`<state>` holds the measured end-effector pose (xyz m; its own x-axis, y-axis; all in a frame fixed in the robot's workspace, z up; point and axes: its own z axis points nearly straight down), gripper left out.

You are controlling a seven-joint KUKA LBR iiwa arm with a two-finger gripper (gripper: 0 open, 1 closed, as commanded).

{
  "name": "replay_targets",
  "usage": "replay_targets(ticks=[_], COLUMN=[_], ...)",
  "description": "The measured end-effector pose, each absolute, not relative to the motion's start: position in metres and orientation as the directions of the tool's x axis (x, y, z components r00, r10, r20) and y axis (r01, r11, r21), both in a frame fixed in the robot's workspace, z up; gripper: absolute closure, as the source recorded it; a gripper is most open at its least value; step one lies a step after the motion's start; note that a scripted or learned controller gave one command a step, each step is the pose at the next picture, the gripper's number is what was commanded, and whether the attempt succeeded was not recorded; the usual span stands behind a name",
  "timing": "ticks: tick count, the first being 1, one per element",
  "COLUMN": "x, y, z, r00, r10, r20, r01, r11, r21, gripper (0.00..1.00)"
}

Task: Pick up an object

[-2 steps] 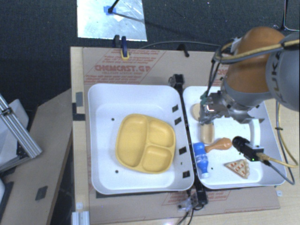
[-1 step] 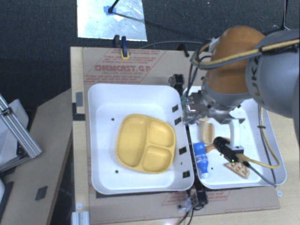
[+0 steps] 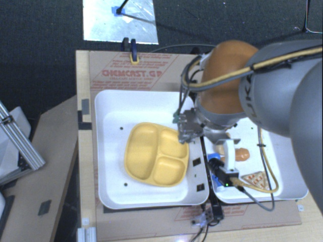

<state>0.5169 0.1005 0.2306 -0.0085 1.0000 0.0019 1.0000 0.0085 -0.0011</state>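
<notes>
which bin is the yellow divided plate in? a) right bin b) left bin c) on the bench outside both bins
b: the yellow divided plate lies flat inside the left bin, while the right bin holds a pizza slice toy and other small items.

Yellow divided tray [image 3: 155,154] in white bin [image 3: 113,116]; orange band [image 3: 228,74] on grey arm [image 3: 290,92].

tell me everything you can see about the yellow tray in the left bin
The yellow tray is a rounded, smooth, plastic-looking dish with three compartments: one long one on its left and two smaller ones on its right. It lies flat and upright on the floor of the left bin, and its right edge sits below the gripper.
</notes>
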Motion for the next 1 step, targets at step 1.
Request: replay_targets(ticks=[1], x=[0.5176], y=[0.0978], z=[0.2313], r00=[-0.003], r10=[1.000], r20=[0.001], r01=[1.000], r11=[0.003], r21=[0.001], gripper=[0.00])
